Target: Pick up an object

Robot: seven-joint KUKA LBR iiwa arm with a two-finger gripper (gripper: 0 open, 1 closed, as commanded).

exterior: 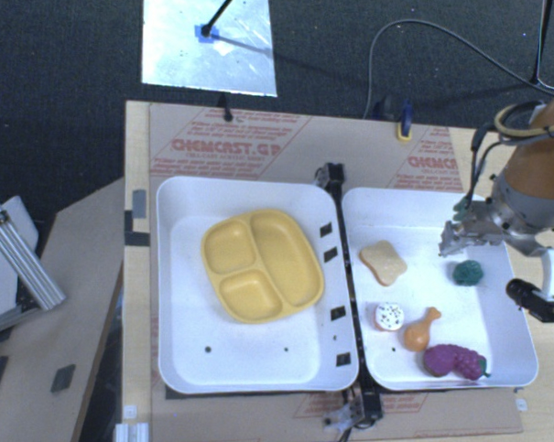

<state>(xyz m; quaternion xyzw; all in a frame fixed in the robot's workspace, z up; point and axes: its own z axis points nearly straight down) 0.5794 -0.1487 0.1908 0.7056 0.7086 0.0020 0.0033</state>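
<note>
The right bin point(490, 380) holds a tan bread slice point(383, 262), a white speckled ball point(389, 316), an orange drumstick-shaped toy point(421, 330), a purple grape bunch point(454, 362) and a dark green ball point(467, 272). My gripper point(455, 242) hangs over the bin's upper right part, just above and left of the green ball. Nothing shows between its fingertips. The bread slice lies well to its left.
A yellow three-compartment plate point(261, 264) lies in the left bin point(180, 349). A black divider with clips point(341, 292) runs between the bins. Cardboard point(262, 142) lies under both. A cable loops behind the bench at the upper right.
</note>
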